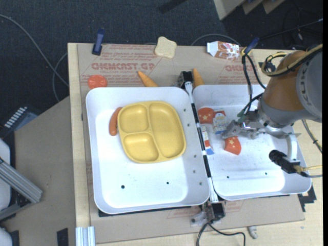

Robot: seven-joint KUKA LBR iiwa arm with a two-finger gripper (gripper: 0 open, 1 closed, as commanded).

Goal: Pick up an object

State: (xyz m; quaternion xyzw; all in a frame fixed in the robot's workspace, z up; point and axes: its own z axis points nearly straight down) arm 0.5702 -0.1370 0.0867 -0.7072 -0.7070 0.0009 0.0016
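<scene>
**Gripper low over the right bin, beside the red pieces**

While the arm (294, 86) reaches in from the right of the camera view, its gripper (234, 129) sits low inside the right bin (256, 186). Whether the jaws stand wide or narrow cannot be told at this slant, and no object can be seen between them.

Just below the gripper lies a red wedge-shaped piece (232, 145), close enough that it may be touching. Just to its left is a small white carton (219, 121), and beyond that, a round red piece with a pale mark (205, 115).

Well apart, across the divider between the bins, the left bin (143, 188) bears a yellow divided plate (151, 131), with a red sausage-shaped toy (113, 122) touching the plate's far edge.

Farther up, off the bins on the bench board (123, 60), lie a slice of toy bread (165, 47), an orange carrot-like piece (147, 79), a small red disc (97, 81) and a crumpled packet (223, 49).
</scene>
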